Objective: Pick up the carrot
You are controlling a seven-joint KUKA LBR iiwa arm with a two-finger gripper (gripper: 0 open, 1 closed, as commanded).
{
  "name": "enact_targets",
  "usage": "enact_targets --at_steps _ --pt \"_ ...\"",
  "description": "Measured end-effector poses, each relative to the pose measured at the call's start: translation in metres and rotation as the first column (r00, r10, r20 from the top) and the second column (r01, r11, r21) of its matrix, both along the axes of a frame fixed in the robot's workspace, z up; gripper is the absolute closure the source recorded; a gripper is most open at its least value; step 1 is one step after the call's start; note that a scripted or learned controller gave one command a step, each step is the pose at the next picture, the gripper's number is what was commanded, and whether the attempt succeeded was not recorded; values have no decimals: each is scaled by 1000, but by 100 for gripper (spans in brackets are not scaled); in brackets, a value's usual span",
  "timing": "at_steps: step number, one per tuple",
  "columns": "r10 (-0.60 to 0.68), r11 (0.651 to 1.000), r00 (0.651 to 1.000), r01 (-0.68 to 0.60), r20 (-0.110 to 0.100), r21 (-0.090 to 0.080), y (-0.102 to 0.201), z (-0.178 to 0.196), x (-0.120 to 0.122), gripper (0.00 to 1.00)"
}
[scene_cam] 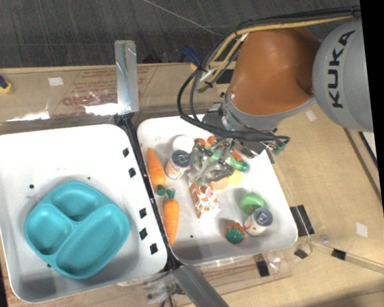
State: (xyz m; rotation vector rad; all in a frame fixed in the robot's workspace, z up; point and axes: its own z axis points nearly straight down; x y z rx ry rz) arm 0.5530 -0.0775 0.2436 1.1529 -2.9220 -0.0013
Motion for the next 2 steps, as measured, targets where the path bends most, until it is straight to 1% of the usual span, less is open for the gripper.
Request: enact_targets --at_steps 1,2 --pt "203 979 979 -203 0 1 95 5 -48 100" --pt "296 955 955 -296 -2 1 49 -49 -48 100"
